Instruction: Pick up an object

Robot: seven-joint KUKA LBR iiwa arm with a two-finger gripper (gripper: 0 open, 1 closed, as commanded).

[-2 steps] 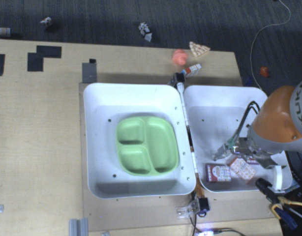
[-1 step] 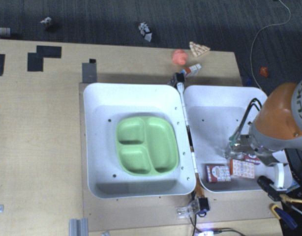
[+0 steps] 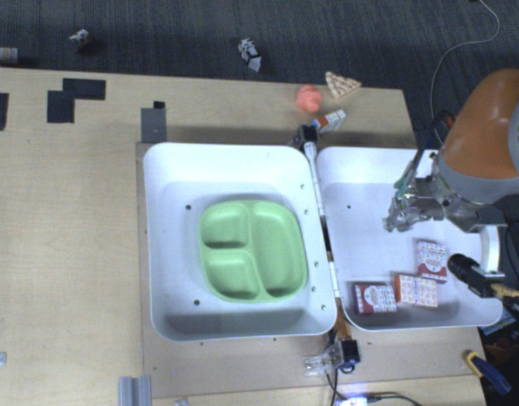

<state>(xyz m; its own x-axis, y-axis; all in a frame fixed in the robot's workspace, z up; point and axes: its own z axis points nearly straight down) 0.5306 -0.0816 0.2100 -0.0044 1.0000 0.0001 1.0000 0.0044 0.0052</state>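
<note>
Camera view: jaws (image 3: 398,219) state unclear, above right bin (image 3: 361,252); three cartons' (image 3: 375,298) print unreadable.

green tray (image 3: 253,249) — white bins (image 3: 171,227)

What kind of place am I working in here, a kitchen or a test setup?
Most likely a robot lab test bench, not a kitchen. Two shallow white bins sit on a plywood bench, toy items such as a green divided plate lie in them, and loose cables run over carpet.
</note>
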